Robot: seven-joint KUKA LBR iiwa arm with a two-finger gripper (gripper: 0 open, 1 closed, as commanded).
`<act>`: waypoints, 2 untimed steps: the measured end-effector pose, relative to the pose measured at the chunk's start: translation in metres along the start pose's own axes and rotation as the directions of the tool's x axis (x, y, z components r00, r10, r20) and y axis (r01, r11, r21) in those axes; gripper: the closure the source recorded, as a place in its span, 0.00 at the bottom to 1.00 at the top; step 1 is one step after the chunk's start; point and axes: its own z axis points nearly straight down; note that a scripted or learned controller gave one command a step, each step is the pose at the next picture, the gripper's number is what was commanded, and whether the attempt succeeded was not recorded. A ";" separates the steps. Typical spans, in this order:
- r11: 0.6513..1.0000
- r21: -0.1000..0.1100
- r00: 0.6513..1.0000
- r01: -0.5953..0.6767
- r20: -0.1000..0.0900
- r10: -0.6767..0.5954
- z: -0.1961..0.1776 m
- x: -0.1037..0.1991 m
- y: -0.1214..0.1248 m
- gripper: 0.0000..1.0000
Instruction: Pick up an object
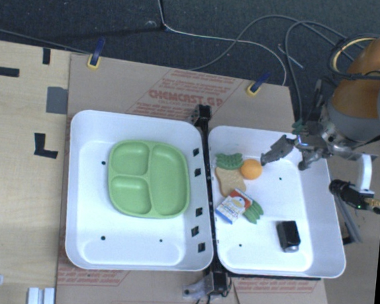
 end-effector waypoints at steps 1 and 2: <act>1.000 -0.013 1.000 0.004 0.002 -0.004 -0.008 0.000 0.002 0.00; 1.000 -0.007 1.000 0.002 0.002 -0.002 0.054 0.000 -0.005 0.00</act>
